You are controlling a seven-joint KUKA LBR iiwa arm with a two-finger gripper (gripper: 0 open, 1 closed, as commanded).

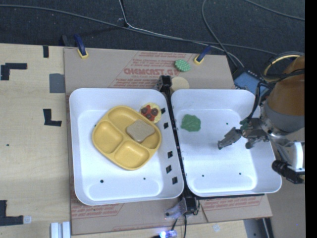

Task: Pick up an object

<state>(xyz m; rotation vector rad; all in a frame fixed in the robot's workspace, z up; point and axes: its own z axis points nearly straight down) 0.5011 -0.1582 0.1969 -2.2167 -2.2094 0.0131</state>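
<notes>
Nearest to us, at the bench's (29, 182) front edge, we see a small dark clamp fitting (182, 209) where the two bins meet. Just beyond it lie the two shallow white plastic bins, side by side and touching along a black divider strip (171, 138).

In the left white bin (81, 182) we find a yellow plastic tray with compartments (124, 138), lying at a tilt near the bin's middle. A flat tan square piece, like a slice of toast (140, 130), lies in the tray's right-hand compartment. Just beyond the tray's far right corner sits a small cluster of dark red, berry-like pieces on a yellow base (150, 112), close to the divider.

In the right white bin (223, 185) we see a soft green lump with a ragged outline (190, 123), lying on the bin floor in the far left part, near the divider. The grey two-finger gripper (237, 139) hangs over the bin's right half, well apart from the green lump. Its jaws point left and look spread, with nothing between them. The arm's grey and orange body (285, 100) rises at the right.

Farther back, on the brown cardboard sheet (119, 68) beneath the bins, rests a small green disc with pale dots (182, 65), with two blue-and-yellow clamps (80, 48) at the sheet's far edge.
</notes>
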